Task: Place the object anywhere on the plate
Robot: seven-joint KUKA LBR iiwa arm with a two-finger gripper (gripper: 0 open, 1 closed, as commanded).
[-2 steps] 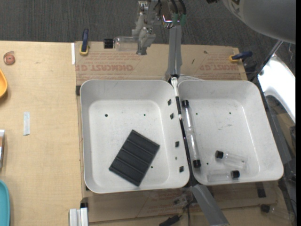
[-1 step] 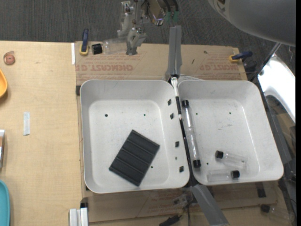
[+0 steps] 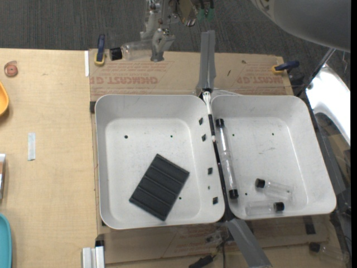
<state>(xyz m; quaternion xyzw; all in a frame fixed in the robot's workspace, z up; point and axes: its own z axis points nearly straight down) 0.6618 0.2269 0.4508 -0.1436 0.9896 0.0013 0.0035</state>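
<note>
1. Lying nearest the bottom edge of the frame, in the lower right corner of the right bin [image 3: 312, 149], is a clear tube with a black cap [image 3: 268, 207]. A second capped clear tube [image 3: 273, 187] sits just above it, and the two are near each other but apart.
2. At the lower left of the frame, a teal object [image 3: 3, 242] is cut off by the frame edge.
3. The black ribbed plate [image 3: 160, 186] lies flat in the lower middle of the left bin [image 3: 103, 149]. It is turned at a slant to the bin walls and nothing lies on it.
4. A long clear tube with black ends [image 3: 224, 158] lies along the left wall of the right bin, beside the seam where the two bins meet. It is well apart from the plate.
5. The wooden counter [image 3: 50, 110] fills the left of the frame. It carries a small pale strip [image 3: 32, 147], and an orange object [image 3: 2, 102] shows at the edge.
6. Beyond the bins is a sheet of printed cardboard [image 3: 184, 74], with a clamp at its upper left corner [image 3: 100, 49] and another at its upper right [image 3: 284, 67].
7. Farthest away, at the top centre of the frame, the gripper [image 3: 158, 52] hangs over the far edge of the cardboard, well apart from both bins. Whether it is spread or closed cannot be told, and nothing can be seen in its grasp.
8. The grey arm [image 3: 301, 7] fills the upper right corner of the frame.
</note>
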